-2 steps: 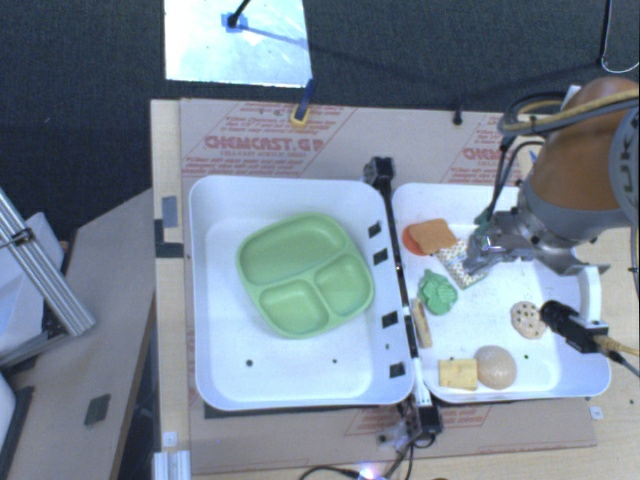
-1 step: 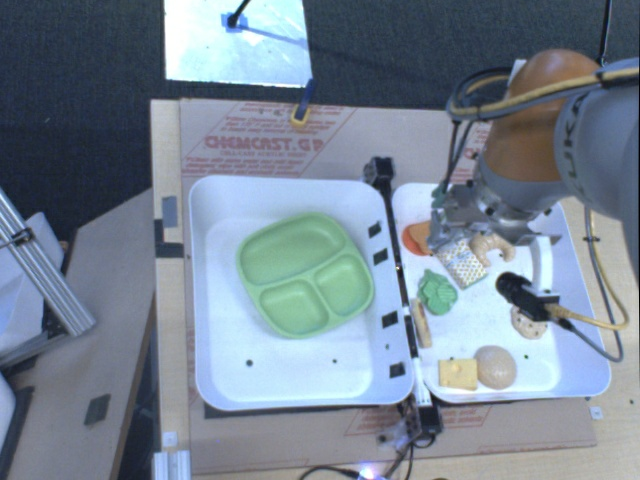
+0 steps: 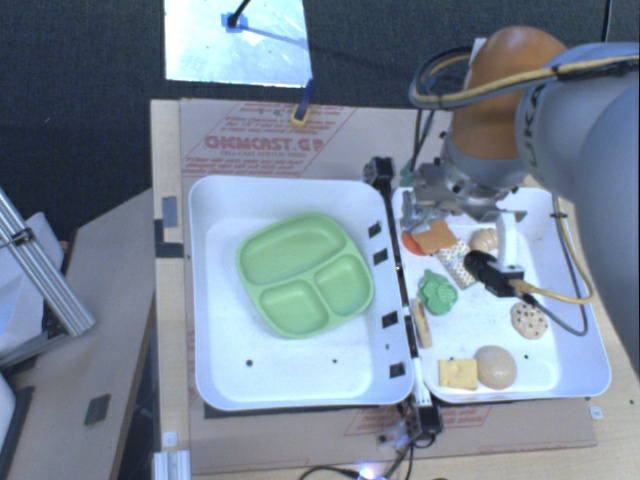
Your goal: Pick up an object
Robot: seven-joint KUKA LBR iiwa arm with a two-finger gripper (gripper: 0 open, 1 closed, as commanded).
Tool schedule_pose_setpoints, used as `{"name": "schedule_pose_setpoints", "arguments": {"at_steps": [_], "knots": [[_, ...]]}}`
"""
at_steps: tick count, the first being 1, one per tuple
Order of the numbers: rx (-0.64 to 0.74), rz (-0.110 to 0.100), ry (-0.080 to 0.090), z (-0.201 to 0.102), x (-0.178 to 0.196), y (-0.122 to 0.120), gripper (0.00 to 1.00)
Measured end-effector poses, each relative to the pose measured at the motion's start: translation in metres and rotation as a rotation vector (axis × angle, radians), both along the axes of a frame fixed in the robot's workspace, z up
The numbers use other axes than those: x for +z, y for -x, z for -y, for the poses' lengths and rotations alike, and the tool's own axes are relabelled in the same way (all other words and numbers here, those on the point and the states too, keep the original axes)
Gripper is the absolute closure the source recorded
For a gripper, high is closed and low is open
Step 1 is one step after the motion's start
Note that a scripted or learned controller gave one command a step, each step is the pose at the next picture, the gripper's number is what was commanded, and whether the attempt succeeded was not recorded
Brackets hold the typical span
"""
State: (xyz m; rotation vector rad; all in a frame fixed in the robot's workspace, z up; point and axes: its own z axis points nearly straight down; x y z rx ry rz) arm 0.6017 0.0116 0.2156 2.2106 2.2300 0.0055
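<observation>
My gripper hangs low over the back left corner of the right bin, under the grey wrist. Just in front of it lies an orange slice, with a speckled white block beside that. Whether the gripper touches the orange slice is hidden by the wrist. Further forward in the same bin are a green broccoli piece, a tan stick, a chocolate-chip cookie, a yellow cheese block and a tan bread roll. A small beige piece lies right of the orange slice.
The left bin holds a green divided plate near its middle. A ridge with black clips separates the two bins. A shiny square panel lies beyond the bench at the back.
</observation>
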Motion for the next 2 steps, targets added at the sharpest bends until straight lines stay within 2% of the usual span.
{"name": "schedule_pose_setpoints", "arguments": {"at_steps": [1,2], "knots": [[0.0,0.003,0.0,-0.032,0.017,-0.042,1.0],[-0.002,0.001,0.001,-0.049,0.019,-0.066,1.0]]}}
